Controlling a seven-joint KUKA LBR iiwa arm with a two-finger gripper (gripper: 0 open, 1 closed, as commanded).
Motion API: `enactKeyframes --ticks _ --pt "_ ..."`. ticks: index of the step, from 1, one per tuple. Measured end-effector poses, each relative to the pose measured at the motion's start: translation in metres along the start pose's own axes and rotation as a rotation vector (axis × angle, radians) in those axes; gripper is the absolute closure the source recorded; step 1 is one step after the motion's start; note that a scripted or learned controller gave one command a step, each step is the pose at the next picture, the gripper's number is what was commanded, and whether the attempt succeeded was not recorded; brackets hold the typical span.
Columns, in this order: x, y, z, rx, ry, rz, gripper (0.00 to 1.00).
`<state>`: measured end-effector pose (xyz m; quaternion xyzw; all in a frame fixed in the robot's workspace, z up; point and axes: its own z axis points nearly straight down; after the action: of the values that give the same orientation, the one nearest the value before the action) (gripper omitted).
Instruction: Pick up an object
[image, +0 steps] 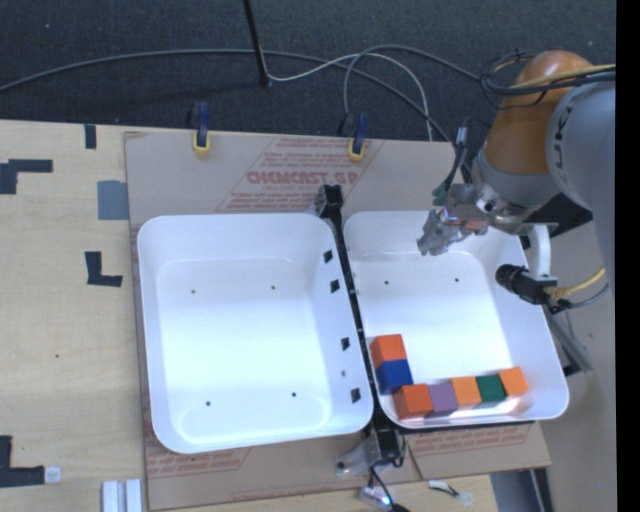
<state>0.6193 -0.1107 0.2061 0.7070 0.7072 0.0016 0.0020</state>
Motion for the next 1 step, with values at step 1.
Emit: enactKeyframes --ticks 1 --pt "0.0000 0.0006 -0.0523 0.002 0.000 0.000 1.00"
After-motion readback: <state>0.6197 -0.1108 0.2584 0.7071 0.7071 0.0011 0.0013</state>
